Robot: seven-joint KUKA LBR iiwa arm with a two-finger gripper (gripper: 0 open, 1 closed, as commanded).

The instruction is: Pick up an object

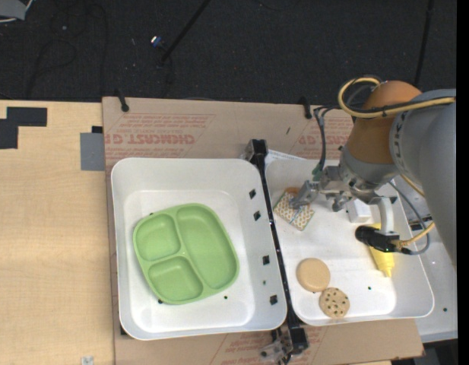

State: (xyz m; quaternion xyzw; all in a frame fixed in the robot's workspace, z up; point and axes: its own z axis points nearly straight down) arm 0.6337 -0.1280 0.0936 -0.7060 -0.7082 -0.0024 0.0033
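My gripper (pixel 316 192) hangs low over the upper left part of the right bin (pixel 416 299). Its tip is right at the top right edge of a small checkered square packet (pixel 293 213), which lies on the bin floor near the divider. An orange bit shows at the packet's upper edge. A plain tan round cookie (pixel 314 274) and a chocolate chip cookie (pixel 334 303) lie toward the bin's front. A yellow object (pixel 385 261) lies at the right side, under the arm's cable.
The left bin (pixel 128 196) holds a green divided plate (pixel 185 252) lying flat. A black clip rail (pixel 266 226) separates the two bins. Cardboard lies under both bins, and a wooden bench top extends to the left.
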